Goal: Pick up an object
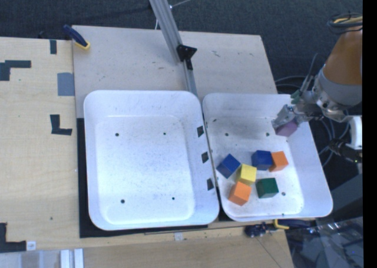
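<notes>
right bin | arm reaches from right | pincer grips purple block

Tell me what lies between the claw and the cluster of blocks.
Bare white bin floor. The claw holds a purple block; the nearest blue block sits apart, per camera view.

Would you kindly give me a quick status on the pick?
Gripper over right bin, shut on purple block. Six blocks clustered below, apart from it. Nothing in the way.

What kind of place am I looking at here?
Probably a robotics lab test bench: a robot arm reaches over two white bins, coloured blocks lie in the right bin, and a purple block sits at its gripper.
</notes>
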### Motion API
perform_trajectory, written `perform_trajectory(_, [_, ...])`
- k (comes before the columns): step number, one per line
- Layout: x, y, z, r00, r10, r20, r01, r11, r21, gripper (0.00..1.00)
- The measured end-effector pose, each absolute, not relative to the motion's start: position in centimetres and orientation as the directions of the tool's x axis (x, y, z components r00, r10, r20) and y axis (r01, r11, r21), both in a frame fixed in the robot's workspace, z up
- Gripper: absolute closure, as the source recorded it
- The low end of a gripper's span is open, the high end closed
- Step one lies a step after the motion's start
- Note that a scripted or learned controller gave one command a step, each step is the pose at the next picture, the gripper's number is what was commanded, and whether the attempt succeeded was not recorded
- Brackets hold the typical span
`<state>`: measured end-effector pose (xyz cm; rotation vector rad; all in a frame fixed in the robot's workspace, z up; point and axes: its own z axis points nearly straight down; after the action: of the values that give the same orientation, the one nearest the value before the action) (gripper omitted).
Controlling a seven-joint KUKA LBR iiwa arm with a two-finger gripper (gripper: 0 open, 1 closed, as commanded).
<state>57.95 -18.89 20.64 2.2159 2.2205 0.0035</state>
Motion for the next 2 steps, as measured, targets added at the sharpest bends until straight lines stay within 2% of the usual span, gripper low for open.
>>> perform_trajectory(1, [58.0,-18.9,23.6,-0.002,1.0,-0.001,1.0,0.002,0.002,1.0])
perform_trajectory(2, [57.3,-14.3,24.1,-0.002,1.0,0.0,1.0,0.002,-0.002,1.0])
